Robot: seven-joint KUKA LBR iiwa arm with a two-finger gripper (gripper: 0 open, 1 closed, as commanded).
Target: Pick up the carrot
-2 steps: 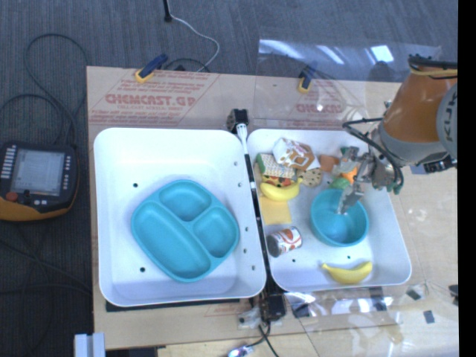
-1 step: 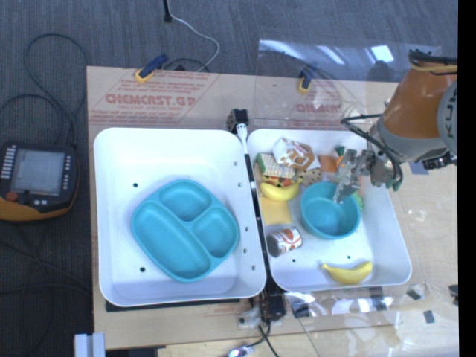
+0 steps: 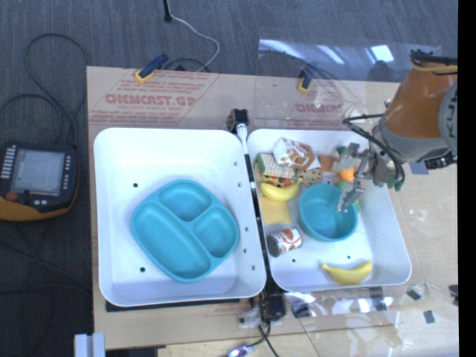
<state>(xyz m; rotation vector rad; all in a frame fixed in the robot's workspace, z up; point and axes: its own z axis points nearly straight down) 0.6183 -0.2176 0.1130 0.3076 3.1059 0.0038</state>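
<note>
The blue three-compartment plastic plate (image 3: 186, 229) lies in the left shallow white bin (image 3: 119, 155) — the round blue bowl (image 3: 328, 213) sits in the right shallow white bin (image 3: 394, 255), the yellow banana (image 3: 346, 271) before it.

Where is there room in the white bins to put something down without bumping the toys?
The left bin has bare floor all around the blue divided plate, widest along its top and left wall. In the right bin, a small patch lies between the can and the banana. Its top is crowded around the blue bowl, carrot and tool.
</note>
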